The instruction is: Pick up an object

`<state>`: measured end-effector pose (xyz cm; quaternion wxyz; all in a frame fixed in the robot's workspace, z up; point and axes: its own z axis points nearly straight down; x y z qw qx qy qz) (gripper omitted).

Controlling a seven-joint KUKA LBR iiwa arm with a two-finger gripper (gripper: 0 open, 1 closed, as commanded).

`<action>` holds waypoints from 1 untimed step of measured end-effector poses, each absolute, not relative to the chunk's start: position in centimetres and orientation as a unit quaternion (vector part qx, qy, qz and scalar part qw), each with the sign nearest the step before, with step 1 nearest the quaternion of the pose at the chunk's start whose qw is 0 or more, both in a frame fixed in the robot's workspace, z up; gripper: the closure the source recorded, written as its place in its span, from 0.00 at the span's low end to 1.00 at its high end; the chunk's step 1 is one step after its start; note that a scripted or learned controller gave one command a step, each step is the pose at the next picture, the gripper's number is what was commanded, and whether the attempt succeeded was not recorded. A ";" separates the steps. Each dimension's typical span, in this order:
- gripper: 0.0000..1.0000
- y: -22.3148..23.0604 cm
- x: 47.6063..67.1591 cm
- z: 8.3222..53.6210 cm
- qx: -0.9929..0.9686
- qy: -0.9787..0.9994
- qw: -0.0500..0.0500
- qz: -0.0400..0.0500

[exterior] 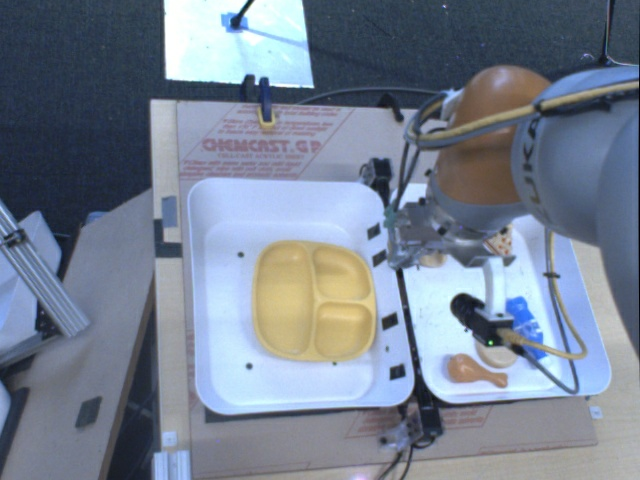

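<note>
**Claw low at the seam between bins, no object held**

Left bin (pixel 215 268): I find one yellow divided plate (pixel 315 300) lying flat near the middle. It is broad and shallow, and in my judgement a poor target.

Seam between bins: the claw (pixel 408 246) hangs at the right bin's inner wall, under the wrist. I cannot tell whether it is spread or pressed together. I see nothing pinched in it.

Right bin (pixel 592 368): an orange drumstick-shaped piece (pixel 474 369) lies near the front wall, with a blue item (pixel 524 320) just behind it. A spotted item (pixel 500 240) is partly hidden by the arm.

Recommendation: I would go for the orange piece, coming across its narrow neck, well clear of the bin walls, and descending straight down before closing.
</note>
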<state>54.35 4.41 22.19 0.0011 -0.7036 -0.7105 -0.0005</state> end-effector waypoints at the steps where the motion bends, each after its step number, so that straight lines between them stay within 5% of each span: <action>1: 1.00 9.9 52.2 21.5 -0.704 -0.711 0.001 0.000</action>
